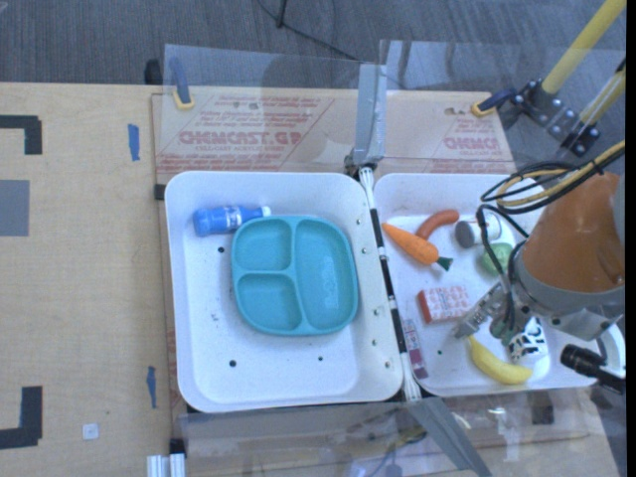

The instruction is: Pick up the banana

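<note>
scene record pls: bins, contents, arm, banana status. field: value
left bin: shallow white bin holding a teal three-compartment plastic plate and a blue bottle with white cap, lying behind the plate
right bin: shallow white bin holding an orange toy carrot, red sausage, small red-and-white packet, yellow banana
arm: grey, orange band, over right bin
gripper: just above the banana
banana status: lying on bin floor, near front edge, not lifted
</note>
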`<state>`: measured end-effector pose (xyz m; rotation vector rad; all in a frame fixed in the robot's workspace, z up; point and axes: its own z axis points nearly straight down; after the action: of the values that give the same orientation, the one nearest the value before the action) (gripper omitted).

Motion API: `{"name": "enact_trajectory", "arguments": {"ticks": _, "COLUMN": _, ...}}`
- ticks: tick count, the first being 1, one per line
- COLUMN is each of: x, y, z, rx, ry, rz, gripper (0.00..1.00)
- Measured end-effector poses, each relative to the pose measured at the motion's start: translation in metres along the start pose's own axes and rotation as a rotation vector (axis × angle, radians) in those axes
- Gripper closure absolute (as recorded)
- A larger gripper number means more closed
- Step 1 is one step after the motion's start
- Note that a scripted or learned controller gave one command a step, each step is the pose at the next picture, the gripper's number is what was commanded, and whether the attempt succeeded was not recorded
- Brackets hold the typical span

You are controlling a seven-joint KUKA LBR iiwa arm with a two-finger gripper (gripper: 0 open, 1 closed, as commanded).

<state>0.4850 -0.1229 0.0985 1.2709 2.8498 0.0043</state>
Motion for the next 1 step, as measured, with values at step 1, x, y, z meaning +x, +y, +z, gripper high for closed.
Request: {"name": "enact_trajectory", "arguments": {"ticks": 1, "x": 0.0105, "y": 0.0923, "z": -0.0843, "rx": 0.012, "ry": 0.016, "rz": 0.184, "gripper": 1.0}}
